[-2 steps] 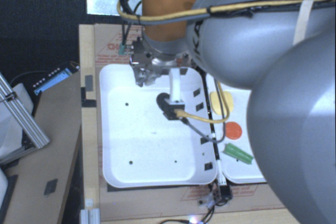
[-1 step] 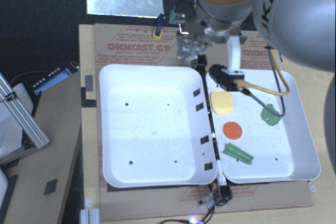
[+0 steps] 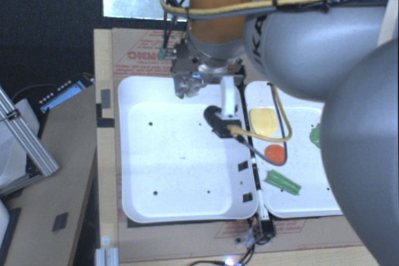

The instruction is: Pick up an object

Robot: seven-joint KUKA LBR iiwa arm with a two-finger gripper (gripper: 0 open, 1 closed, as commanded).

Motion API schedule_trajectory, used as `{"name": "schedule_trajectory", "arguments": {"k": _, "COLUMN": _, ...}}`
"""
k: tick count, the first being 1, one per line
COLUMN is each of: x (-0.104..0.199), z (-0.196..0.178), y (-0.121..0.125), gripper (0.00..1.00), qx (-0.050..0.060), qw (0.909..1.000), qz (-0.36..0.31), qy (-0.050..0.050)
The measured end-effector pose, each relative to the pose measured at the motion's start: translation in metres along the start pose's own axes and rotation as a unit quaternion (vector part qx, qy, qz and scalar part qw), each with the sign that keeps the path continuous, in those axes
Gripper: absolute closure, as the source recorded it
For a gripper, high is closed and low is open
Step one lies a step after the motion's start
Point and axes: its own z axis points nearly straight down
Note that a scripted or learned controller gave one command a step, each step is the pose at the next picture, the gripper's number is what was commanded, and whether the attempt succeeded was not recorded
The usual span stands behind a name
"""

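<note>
Gripper [image 3: 187,83] hovers at shallow white left bin's [image 3: 162,159] far corner, its spread impossible to tell; a clean pick likely needs centring over green ridged block [image 3: 283,182].

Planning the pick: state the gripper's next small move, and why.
Probably a sideways shift toward the right bin: the gripper hangs over the far right corner of the left bin, while the yellow piece, orange piece and green block all lie in the right bin.
</note>
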Motion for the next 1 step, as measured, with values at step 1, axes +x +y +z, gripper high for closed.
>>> {"name": "schedule_trajectory", "arguments": {"k": 1, "x": 0.0286, "z": 0.0817, "y": -0.003, "gripper": 1.0, "qx": -0.001, "qw": 1.0, "qz": 0.0, "qy": 0.0}}
